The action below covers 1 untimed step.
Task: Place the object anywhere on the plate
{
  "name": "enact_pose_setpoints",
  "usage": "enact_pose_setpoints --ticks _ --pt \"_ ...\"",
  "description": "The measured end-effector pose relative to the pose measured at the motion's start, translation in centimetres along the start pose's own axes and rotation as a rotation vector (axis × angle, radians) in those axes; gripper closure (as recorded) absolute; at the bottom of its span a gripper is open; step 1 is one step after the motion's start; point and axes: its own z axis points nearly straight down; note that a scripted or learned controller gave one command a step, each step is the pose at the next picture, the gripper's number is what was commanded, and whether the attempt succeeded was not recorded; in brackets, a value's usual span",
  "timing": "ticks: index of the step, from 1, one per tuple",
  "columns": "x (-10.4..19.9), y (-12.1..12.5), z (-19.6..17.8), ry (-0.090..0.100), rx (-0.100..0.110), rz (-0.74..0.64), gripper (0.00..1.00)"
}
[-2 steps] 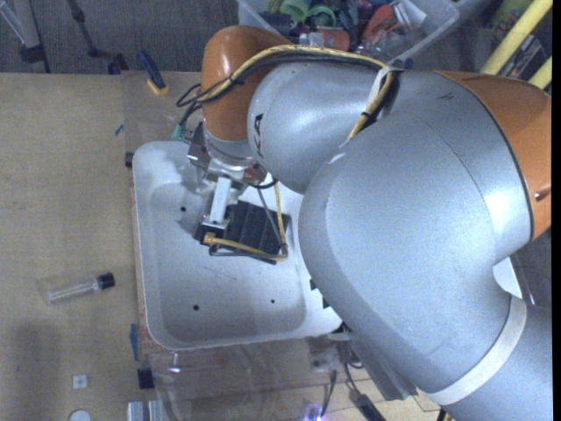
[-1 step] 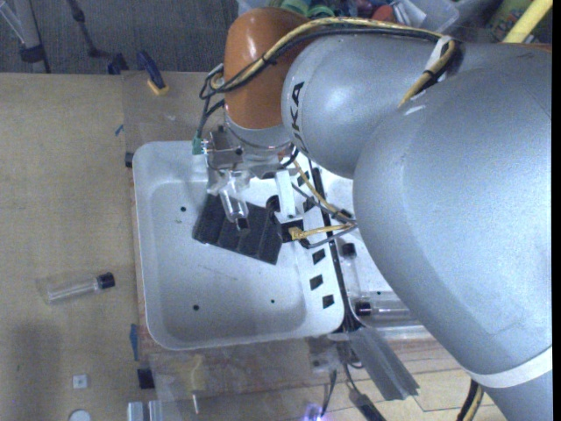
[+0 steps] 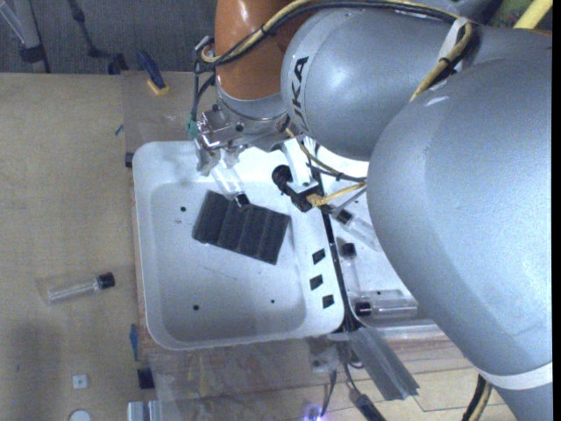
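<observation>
1. End effector (image 3: 230, 185) of mine hangs over the far edge of the left white bin (image 3: 162, 310), fingers pointing down; from this angle I cannot tell how they stand or whether anything sits between them.
2. Just below the tips lies a dark ribbed plate (image 3: 241, 228), flat on the bin floor and turned at a slant, its upper edge close to the end effector.
3. My orange band (image 3: 250, 38) sits right above the wrist, and my grey arm (image 3: 438, 182) covers most of the right bin (image 3: 386, 279).
4. A small clear vial with a black cap (image 3: 77, 285) lies on its side on the worktop (image 3: 61, 165), left of the bin and well apart from the plate.
</observation>
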Motion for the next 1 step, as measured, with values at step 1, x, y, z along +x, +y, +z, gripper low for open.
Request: enact_pose_setpoints --ticks 1 --pt "-0.23 -0.06 -3.91 0.0 -0.001 -0.157 1.0"
